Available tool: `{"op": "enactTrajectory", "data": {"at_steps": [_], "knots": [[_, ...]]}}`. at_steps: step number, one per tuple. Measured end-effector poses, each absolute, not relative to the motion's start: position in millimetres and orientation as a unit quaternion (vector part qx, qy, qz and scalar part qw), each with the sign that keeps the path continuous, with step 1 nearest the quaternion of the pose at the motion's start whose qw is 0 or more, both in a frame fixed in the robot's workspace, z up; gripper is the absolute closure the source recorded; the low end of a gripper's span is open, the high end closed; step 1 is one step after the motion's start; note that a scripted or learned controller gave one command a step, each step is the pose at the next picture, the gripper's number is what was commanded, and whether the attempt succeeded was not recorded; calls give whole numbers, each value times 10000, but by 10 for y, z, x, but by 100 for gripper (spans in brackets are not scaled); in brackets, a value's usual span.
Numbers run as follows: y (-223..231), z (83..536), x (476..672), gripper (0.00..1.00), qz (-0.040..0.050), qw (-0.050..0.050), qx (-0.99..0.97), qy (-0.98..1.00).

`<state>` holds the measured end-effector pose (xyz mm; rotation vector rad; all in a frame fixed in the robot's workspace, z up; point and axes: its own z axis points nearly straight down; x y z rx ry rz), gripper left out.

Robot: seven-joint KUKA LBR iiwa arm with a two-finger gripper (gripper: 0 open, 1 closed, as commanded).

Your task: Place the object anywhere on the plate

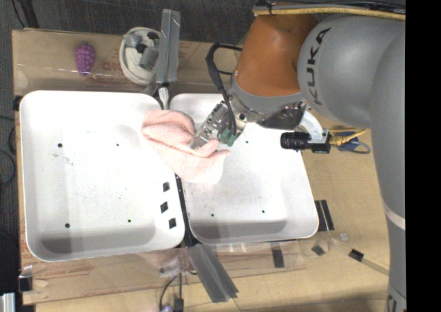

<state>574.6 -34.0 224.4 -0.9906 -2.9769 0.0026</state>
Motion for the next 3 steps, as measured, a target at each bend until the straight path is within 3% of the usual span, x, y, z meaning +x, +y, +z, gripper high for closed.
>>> {"op": "enactTrajectory", "data": {"at_steps": [1, 2, 3], "knots": [[193, 2277, 5492, 100, 5, 12, -1178, -9930], [595, 2344, 5375, 100, 6, 17, 30, -10000], [1162, 2285, 5152, 100, 6, 14, 47, -10000]]}}
